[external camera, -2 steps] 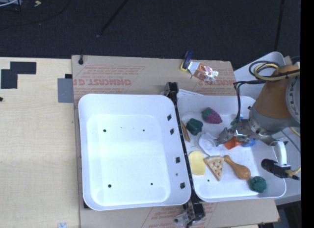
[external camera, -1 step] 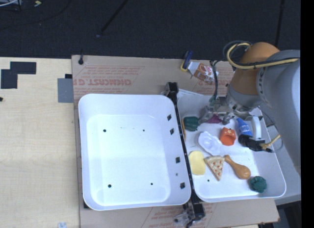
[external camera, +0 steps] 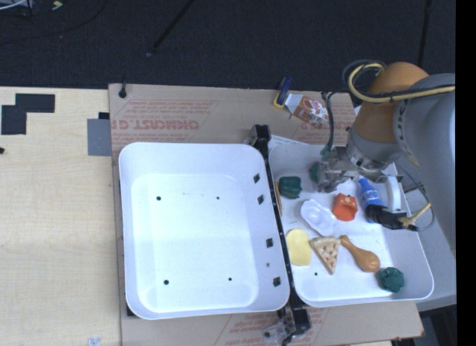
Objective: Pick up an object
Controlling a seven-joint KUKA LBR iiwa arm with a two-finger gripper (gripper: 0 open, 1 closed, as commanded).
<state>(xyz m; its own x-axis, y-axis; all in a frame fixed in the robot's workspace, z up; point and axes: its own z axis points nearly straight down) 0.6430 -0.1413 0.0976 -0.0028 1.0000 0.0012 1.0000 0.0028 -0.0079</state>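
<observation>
Camera view: bench (external camera: 52, 210) of pale wood carries a cardboard sheet (external camera: 186, 117) with two white bins side by side. Left bin (external camera: 134, 188) is the larger in frame. Right bin (external camera: 424, 263) holds all the loose items. Arm (external camera: 416, 121) enters from the right, orange band at top, wrist angled down over the upper part of the right bin. Gripper (external camera: 332, 177) sits low among the items near the bin's upper centre; whether it is open or closed cannot be told, and nothing can be confirmed as held. Items in the right bin: clear plastic piece (external camera: 318, 216) near centre; drumstick toy (external camera: 360, 254) toward the lower right; pizza slice toy (external camera: 326, 252) just left of it; yellow piece (external camera: 298, 247) against the left wall; blue bottle (external camera: 368, 191) right of the gripper; orange-red object (external camera: 345, 207) just below the gripper; dark green lump (external camera: 390, 279) at lower right; small green object (external camera: 289, 186) at upper left.
</observation>
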